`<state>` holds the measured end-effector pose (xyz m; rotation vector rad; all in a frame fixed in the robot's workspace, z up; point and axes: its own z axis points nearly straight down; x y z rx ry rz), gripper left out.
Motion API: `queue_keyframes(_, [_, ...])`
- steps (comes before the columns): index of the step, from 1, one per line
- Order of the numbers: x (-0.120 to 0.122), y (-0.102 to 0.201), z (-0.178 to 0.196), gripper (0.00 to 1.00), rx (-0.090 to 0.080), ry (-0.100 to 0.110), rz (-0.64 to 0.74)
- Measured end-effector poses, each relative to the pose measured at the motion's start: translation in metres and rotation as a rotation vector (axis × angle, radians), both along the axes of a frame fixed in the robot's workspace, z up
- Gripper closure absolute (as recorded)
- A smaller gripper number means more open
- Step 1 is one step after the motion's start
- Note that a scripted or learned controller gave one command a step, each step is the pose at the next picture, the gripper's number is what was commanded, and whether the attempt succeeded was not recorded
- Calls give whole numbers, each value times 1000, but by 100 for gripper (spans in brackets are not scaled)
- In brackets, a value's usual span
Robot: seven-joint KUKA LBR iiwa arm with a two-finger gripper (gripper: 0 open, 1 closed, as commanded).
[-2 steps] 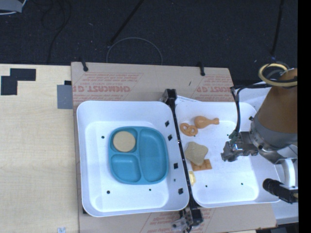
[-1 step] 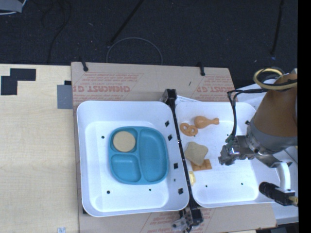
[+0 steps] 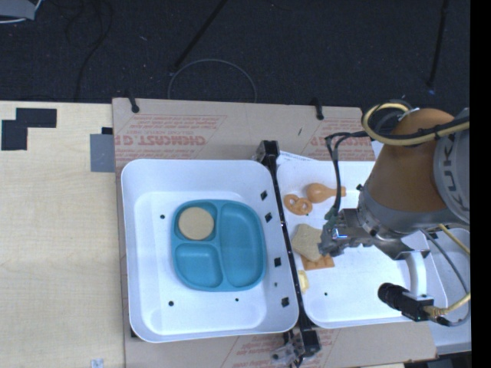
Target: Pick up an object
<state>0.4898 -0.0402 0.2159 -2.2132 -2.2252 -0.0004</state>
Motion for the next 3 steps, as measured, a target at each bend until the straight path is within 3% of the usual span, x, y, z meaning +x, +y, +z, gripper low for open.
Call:
queue_keyframes(2, [21, 100, -1, 100, -1, 1, -1])
queue_keyframes(3, [43, 149, -5, 100, -1, 1, -1])
